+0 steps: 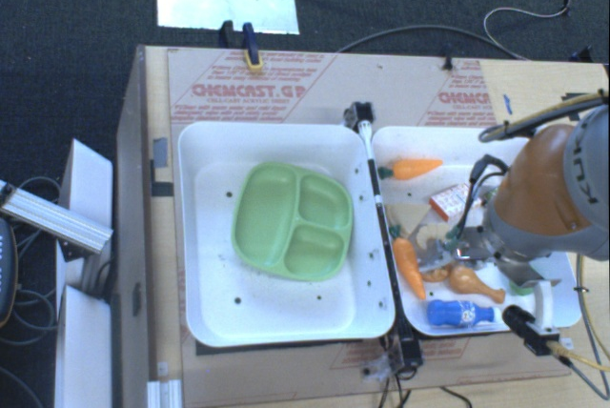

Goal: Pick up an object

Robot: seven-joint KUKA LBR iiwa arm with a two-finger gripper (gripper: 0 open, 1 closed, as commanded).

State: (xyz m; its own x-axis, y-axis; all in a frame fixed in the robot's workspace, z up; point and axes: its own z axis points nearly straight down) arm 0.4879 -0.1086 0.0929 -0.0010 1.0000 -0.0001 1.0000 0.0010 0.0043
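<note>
Blue bottle (460, 313) at right bin's (562, 313) front edge; gripper (440, 251) over crowded toys, grip state unreadable; risk: nudging carrot (410, 269), missing pick.

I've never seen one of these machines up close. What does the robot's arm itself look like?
The arm is thick and rounded, with smooth grey casing and a broad orange band above the wrist. Thin dark cables loop along its near side down toward the end effector, which is a small grey metal part, too blurred for finer detail.

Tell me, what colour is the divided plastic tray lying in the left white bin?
Light green; the divided plastic tray shows clearly in the camera view.
</note>
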